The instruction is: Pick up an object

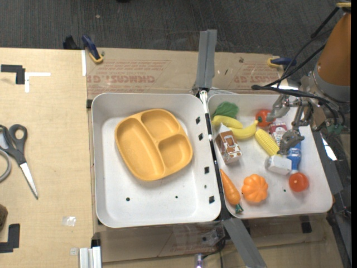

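We've got the end effector (283,128) hanging spread and empty over the right bin (321,202); we'd drop straight onto the corn (266,141), avoiding the banana (237,127).

This looks like a robotics lab: a wooden bench (44,166) with taped cardboard (145,71), clamps (92,48), scissors (19,155), loose cables (312,43), and grey carpet floor (167,10) behind.

We see the right bin (321,202) crowded: banana (237,125), corn cob (266,142), carrot (230,188), pumpkin (254,188) and tomato (298,182) leave narrow gaps. In the left bin (106,205), open floor rings the yellow divided plate (153,144).
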`<state>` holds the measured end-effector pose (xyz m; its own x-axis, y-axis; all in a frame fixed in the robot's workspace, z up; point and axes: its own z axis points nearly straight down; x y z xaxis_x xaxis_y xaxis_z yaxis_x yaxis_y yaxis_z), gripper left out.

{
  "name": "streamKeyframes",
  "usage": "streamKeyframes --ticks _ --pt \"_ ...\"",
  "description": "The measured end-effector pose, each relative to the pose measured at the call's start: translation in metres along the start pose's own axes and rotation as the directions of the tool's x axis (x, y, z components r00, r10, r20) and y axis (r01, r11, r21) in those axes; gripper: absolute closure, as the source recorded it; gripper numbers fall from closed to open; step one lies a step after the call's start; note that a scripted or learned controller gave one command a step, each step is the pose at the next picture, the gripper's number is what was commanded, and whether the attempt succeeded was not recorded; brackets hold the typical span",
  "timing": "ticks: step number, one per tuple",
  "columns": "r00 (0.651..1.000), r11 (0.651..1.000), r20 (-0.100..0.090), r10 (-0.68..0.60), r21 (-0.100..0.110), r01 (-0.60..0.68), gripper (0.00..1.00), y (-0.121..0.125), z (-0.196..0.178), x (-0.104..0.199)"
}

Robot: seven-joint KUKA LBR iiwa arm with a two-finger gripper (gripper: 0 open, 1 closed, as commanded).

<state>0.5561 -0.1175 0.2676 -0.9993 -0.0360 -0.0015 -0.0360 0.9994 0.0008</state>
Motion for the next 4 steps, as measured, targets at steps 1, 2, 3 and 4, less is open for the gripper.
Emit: streamKeyframes --ticks 1,2,3,4 --pt "0.996 0.996 0.001 -0.091 0.001 0.091 0.00 -0.031 0.157 -0.011" --pt "0.999 0.999 0.005 0.043 0.001 -0.043 0.00 -0.028 0.174 -0.047" --pt "0.999 0.999 0.007 0.050 0.002 -0.050 0.00 -0.053 0.173 -0.073" --pt "0.989 0.989 0.003 0.146 0.000 -0.146 0.00 -0.065 0.174 -0.045"
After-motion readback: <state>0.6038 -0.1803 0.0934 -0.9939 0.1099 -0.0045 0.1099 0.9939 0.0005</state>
